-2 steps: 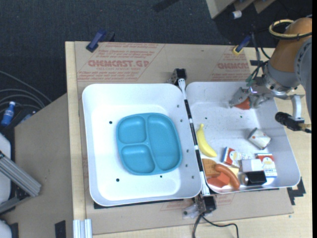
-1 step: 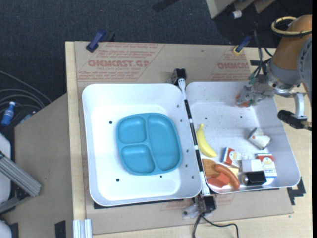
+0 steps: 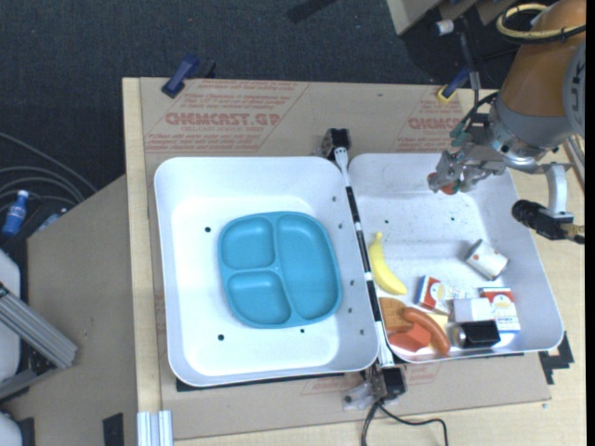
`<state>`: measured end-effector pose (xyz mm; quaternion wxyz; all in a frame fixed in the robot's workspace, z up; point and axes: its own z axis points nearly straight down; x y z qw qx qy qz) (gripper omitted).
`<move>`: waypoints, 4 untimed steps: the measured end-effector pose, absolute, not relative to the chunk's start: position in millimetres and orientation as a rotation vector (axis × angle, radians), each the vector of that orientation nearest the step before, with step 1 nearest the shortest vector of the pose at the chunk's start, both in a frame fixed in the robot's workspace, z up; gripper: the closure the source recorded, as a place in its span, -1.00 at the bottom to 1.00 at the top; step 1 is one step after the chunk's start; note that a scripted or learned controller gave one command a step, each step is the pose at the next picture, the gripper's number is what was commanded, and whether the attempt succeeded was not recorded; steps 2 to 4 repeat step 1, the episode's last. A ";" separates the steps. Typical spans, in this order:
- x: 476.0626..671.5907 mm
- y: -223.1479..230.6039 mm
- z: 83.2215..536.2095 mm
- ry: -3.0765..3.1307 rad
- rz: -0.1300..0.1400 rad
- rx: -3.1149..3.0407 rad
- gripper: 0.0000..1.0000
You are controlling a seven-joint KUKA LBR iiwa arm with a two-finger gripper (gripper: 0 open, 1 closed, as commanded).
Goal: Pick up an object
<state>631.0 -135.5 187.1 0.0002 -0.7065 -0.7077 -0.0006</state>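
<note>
My gripper (image 3: 450, 178) hangs over the back part of the right bin (image 3: 409, 177), low above its bare white floor, and I see nothing held in it. The loose objects lie toward the bin's front. A yellow banana (image 3: 383, 266) rests along the left wall. Nearer the right wall lies a small white cylinder (image 3: 485, 260). A red and white carton (image 3: 433, 293), a second carton (image 3: 499, 307), a black block (image 3: 476, 333) and an orange-red dish (image 3: 418, 334) crowd the front corner. All of them lie well in front of the gripper.
The left bin (image 3: 186, 203) holds a blue divided plate (image 3: 279, 268) in its middle. A black divider strip (image 3: 351, 212) runs between the bins. The arm's orange band (image 3: 544, 45) and grey wrist reach in from the upper right.
</note>
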 end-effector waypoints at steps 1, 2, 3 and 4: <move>576.4 -56.8 228.9 -2.221 0.000 -2.218 1.00; 576.4 -56.8 228.9 -2.221 0.000 -2.218 1.00; 576.4 -56.8 228.9 -2.221 0.000 -2.218 1.00; 576.4 -56.8 228.9 -2.221 0.000 -2.218 1.00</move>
